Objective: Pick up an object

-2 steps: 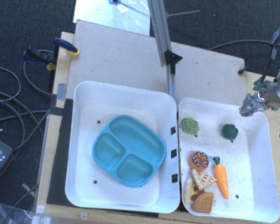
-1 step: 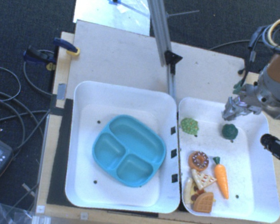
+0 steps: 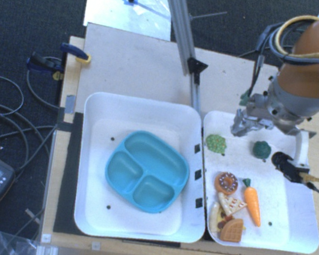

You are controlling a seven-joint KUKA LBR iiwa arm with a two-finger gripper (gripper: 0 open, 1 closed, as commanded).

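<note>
Tray in left bin. Right bin: toy foods clustered at its left side, carrot rightmost; gripper over rear edge.

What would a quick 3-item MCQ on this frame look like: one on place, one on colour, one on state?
1. Where does the divided plate lie?
A. in the left bin
B. in the right bin
C. on the bare bench

2. What colour is that plate?
A. red
B. light blue
C. yellow

3. How does the carrot stand relative to the hand?
A. clamped in the hand
B. lying in the bin, apart from the hand
C. balanced on the bin rim

Key:
1 A: the plate sits inside the left bin, alone there.
2 B: its three compartments all read light blue against the white bin.
3 B: the carrot lies near the front of the right bin beside the donut, while the hand hangs over the bin's rear, near the green toy.
</note>
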